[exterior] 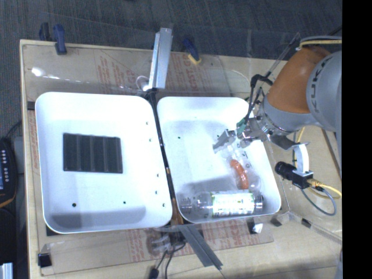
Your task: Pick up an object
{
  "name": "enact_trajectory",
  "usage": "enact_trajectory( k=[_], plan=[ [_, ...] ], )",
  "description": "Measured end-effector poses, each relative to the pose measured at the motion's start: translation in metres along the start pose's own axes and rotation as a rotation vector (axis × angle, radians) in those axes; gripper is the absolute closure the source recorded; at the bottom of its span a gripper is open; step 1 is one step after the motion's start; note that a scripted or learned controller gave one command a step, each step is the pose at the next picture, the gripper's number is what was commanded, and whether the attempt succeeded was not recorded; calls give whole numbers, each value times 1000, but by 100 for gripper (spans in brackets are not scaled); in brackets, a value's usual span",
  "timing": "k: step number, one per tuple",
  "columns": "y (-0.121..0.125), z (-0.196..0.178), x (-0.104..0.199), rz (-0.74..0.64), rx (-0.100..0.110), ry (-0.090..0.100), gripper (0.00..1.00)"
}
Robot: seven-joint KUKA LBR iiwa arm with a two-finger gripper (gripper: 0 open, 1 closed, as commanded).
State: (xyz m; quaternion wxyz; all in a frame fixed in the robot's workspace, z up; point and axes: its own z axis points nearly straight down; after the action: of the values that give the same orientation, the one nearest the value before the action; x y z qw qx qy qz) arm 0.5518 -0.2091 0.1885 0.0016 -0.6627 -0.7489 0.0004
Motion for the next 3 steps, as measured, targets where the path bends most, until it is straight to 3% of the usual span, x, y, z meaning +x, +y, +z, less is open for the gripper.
enact_trajectory(
  k=[2, 3],
  plan=[
    [8, 2, -1, -130, -1, -2, 0],
    [8, -8, 0, -134, -1, -2, 100]
  ],
)
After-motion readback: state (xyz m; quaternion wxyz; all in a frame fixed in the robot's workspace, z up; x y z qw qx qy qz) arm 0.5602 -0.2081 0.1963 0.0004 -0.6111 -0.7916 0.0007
